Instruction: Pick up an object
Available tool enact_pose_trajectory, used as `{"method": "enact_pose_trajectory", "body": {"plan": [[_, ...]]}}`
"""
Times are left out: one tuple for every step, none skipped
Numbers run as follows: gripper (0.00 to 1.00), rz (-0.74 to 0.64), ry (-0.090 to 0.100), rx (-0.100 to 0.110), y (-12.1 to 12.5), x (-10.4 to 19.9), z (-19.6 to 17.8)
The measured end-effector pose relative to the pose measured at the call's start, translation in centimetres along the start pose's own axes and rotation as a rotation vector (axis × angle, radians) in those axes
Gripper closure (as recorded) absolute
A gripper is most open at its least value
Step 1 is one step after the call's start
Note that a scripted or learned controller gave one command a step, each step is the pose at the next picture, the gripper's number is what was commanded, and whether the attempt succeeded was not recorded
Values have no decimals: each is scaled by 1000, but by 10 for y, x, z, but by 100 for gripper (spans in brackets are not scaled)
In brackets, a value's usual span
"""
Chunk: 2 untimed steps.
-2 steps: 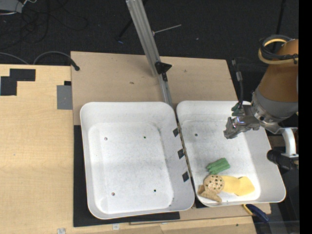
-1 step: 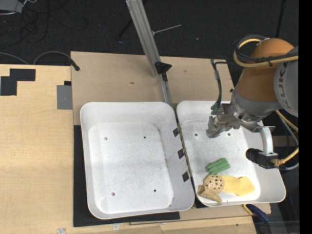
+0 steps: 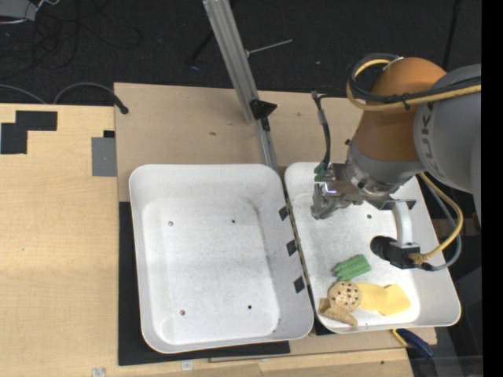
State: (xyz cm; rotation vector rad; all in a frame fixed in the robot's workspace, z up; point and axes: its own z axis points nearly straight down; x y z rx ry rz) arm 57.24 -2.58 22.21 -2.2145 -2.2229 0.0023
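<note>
The tool [image 3: 324, 209] hangs low over the upper left part of the right bin [image 3: 440, 309], and whether it is spread or pressed together I cannot tell. Well below it (toward the bin's near edge) lie a green object [image 3: 350, 268], a yellow object [image 3: 386, 298] and a tan perforated piece [image 3: 343, 297], the last two touching.

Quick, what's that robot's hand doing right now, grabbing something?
Hand: over the right bin; open or closed cannot be told.
</note>
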Motion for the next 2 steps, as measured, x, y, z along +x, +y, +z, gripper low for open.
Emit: {"method": "enact_pose_trajectory", "body": {"plan": [[100, -1, -1, -2, 11, 54, -13], [100, -1, 0, 0, 20, 111, -1]]}}
